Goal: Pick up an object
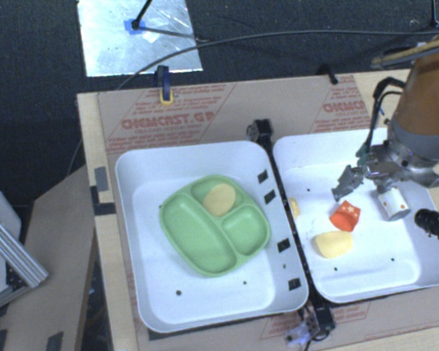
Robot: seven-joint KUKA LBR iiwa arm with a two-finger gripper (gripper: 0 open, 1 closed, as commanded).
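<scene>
In the right bin [419, 270] lie a small red block [345, 216] with a white mark and, just in front of it, a pale yellow rounded piece [333, 243]. My gripper [345, 185] hangs over this bin, just above and slightly behind the red block, with nothing visibly held in it. A tiny yellow bit [294, 206] rests by the bin's left wall. The grey arm with its orange band [431, 99] comes in from the right.
The left bin [151, 296] holds a green divided plate [200, 248] with a pale yellow item [221, 200] in its upper compartment. Black clips [273, 196] line the divider between the bins. A white cylinder [392, 204] and a black part [438, 226] hang off the wrist.
</scene>
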